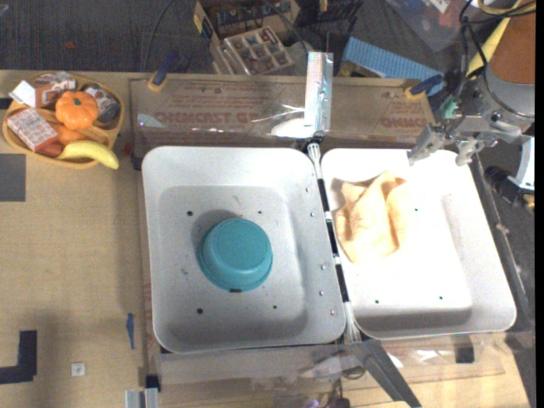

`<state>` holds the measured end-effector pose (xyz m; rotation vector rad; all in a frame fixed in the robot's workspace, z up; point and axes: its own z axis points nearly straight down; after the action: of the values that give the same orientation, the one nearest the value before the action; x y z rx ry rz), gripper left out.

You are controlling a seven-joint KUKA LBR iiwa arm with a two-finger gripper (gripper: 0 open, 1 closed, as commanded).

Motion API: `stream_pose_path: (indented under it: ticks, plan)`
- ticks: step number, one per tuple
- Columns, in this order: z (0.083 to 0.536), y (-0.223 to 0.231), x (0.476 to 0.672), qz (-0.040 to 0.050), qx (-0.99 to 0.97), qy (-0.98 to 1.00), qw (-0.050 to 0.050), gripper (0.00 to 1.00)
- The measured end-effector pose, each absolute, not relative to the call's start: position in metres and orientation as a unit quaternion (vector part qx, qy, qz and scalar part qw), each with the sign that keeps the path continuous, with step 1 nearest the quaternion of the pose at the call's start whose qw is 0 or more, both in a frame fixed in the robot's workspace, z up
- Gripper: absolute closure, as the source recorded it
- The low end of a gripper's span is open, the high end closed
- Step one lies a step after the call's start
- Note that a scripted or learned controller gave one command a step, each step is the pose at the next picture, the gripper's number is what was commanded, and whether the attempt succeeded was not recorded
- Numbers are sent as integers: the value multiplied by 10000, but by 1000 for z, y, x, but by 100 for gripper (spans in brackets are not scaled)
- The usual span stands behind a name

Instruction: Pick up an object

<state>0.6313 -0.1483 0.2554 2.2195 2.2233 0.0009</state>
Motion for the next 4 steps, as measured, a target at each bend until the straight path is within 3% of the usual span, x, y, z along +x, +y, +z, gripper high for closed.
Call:
stream_pose_path:
  ticks: [1,2,3,4]
  plan:
    - [124,-126,641,1,6669,7451,5,0]
    - [93,-127,596,54,6368,7710,64,0]
    - [93,-145,550,48,5764,8171,72,0]
    - [103,-147,551,61,5784,8157,87,100]
